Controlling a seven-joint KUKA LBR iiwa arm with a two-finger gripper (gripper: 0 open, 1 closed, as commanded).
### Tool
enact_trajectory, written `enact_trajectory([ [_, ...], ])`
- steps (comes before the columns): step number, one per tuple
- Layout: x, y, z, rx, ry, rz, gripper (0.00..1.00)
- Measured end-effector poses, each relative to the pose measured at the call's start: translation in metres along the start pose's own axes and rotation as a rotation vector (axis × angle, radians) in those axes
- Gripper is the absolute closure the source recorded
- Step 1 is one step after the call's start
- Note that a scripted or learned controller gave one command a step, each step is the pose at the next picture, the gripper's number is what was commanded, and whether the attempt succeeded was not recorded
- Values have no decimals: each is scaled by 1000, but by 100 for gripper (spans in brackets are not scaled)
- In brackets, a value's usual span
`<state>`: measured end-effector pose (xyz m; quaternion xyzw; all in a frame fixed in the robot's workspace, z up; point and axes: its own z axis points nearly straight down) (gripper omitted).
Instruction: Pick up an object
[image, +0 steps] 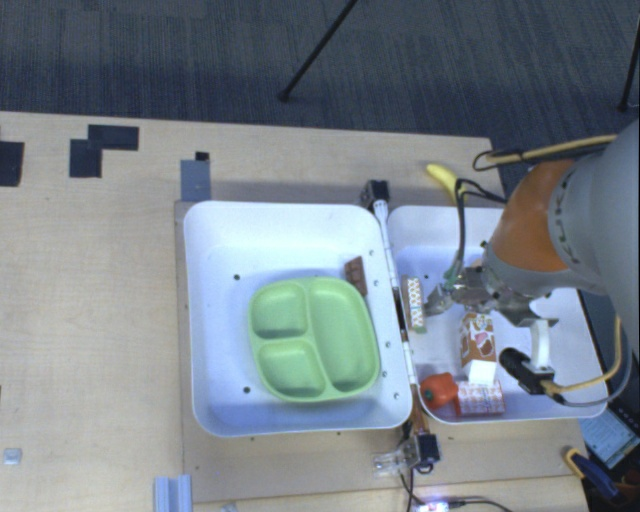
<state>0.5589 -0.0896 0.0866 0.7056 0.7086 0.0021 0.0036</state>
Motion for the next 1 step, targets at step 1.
enact_trajectory([
  [1,1,2,-12,-5,0,-5,100],
])
